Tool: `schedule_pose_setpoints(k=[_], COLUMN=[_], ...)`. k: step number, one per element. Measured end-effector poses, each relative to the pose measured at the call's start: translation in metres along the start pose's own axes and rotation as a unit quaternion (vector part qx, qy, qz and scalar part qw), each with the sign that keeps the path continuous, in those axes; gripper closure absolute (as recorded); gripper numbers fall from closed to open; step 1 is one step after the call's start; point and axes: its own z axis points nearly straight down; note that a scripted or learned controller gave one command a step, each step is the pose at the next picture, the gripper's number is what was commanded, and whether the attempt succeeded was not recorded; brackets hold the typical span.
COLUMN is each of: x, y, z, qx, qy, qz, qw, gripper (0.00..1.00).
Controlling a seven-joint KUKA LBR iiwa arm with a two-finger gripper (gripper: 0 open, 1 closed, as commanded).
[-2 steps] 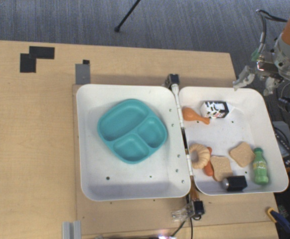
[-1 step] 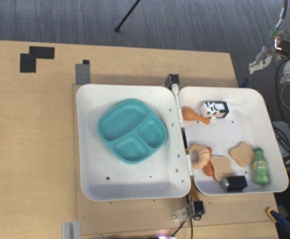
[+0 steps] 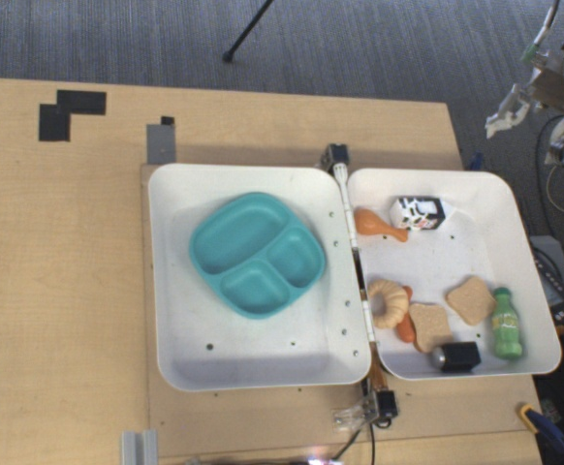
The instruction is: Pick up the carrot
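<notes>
**A:** Please tell me first about the surface and the room.

**B:** The bench (image 3: 59, 260) is of light wood, with some black square marks near its far left edge. On it two shallow white bins stand side by side, touching along the middle. The left bin (image 3: 180, 347) holds a teal divided plate (image 3: 256, 254). Behind the bench is a grey carpet floor (image 3: 117, 17), and a thin dark rod (image 3: 261, 14) crosses it at a slant.

**A:** And the right bin (image 3: 476, 235)?

**B:** It holds several small things: an orange drumstick-shaped toy (image 3: 377, 224) and a black-and-white patterned piece (image 3: 419, 212) at the far side, a beige ring-shaped pastry (image 3: 390, 302), two bread slices (image 3: 430, 324), a green bottle (image 3: 505, 325) and a dark object (image 3: 456, 356) at the near side.

**A:** Where is the carrot?

**B:** The carrot (image 3: 407, 331) lies in the right bin, in its near left part. It is partly hidden, between the ring-shaped pastry and the nearer bread slice, touching both as far as I can see.

**A:** And the claw?

**B:** The gripper (image 3: 511, 112) hangs outside the bins, beyond the far right corner of the right bin, over the floor. It is well apart from the carrot and holds nothing that I can see. If it is released or clenched, I cannot tell; it is too small and blurred.
</notes>
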Motion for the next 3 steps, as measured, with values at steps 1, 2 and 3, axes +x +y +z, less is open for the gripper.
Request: schedule_pose_setpoints(k=[1, 2, 3], x=[-0.009, 0.028, 0.043], y=[-0.054, -0.024, -0.021], z=[0.129, 0.095, 0.001], qx=[0.008, 0.0, -0.002], qy=[0.0, 0.001, 0.002], qz=[-0.021, 0.018, 0.13], qw=[0.9998, 0.9998, 0.9915], gripper=[0.0, 0.0, 0.0])
